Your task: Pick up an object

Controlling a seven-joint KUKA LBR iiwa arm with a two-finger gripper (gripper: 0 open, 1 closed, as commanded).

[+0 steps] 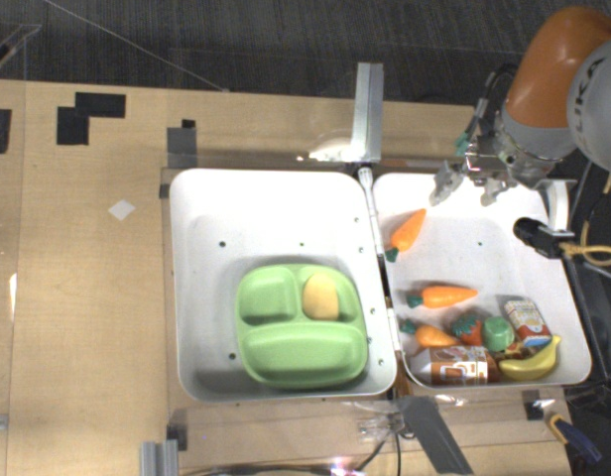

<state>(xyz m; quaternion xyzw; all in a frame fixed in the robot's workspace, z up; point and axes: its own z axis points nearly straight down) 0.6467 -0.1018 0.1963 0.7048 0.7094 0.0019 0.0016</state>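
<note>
Carrots (407, 229) (three) crowd banana (530, 361).

orange carrot (408, 229) tilted, right bin's (504, 236) near-left wall.

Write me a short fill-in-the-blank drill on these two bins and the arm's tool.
1. The green divided plate lies in the ____ bin.
2. The yellow lemon-like fruit sits in the plate's upper ____ compartment.
3. The tool hangs over the far edge of the ____ bin, with nothing between its fingers.
4. The banana lies in the right bin's near ____ corner.

Missing words: left; right; right; right
</note>
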